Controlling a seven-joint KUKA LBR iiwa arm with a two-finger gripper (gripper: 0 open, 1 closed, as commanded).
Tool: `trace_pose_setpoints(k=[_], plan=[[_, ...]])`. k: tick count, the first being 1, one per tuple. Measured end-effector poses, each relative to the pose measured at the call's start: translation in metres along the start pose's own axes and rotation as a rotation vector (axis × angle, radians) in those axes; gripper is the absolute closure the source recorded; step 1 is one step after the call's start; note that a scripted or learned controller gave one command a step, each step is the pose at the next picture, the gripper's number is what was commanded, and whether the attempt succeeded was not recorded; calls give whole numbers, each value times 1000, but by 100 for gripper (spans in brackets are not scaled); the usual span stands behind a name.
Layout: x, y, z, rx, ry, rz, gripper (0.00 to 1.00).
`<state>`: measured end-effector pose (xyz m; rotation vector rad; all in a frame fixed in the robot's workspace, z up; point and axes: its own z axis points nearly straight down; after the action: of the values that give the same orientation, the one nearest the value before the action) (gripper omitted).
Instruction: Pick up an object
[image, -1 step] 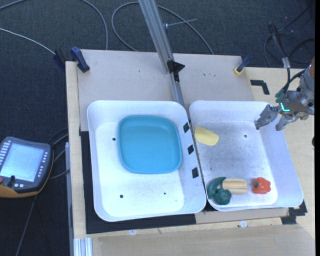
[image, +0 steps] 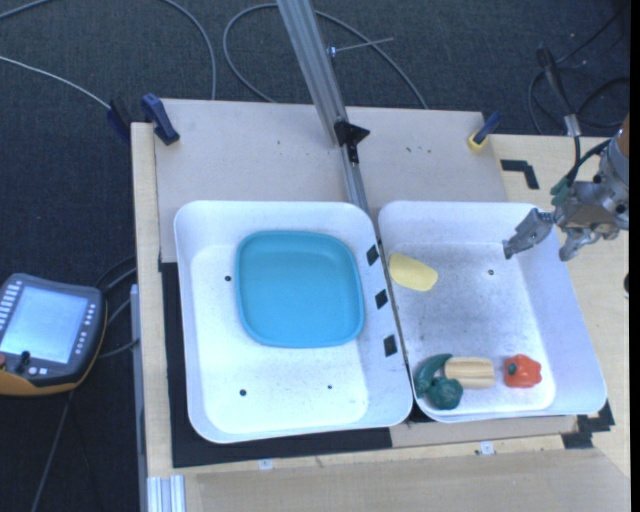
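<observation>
In the right bin (image: 560, 300) lie a yellow lemon-like piece (image: 412, 272) near its left wall, a green vegetable (image: 438, 382), a tan bread-like stick (image: 469, 372) and a red pepper (image: 521, 371) along the front wall. My gripper (image: 548, 240) hangs over the bin's far right corner, well away from all of them. Its two fingers (image: 524, 236) stand spread apart with nothing between them.
The left bin (image: 205, 330) holds a blue square plate (image: 299, 288). A metal pole (image: 320, 75) slants down to the gap between the bins. A teach pendant (image: 45, 330) lies off the bench at left. Blue and yellow clamps sit at the board's far corners.
</observation>
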<state>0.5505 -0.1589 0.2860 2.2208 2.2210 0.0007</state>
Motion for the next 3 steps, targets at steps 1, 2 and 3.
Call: trace_pose_setpoints(k=[1,2,3], plan=[[1,2,62,6,1,0,0],[4,0,125,6,1,0,0],[2,-11,176,5,1,0,0]])
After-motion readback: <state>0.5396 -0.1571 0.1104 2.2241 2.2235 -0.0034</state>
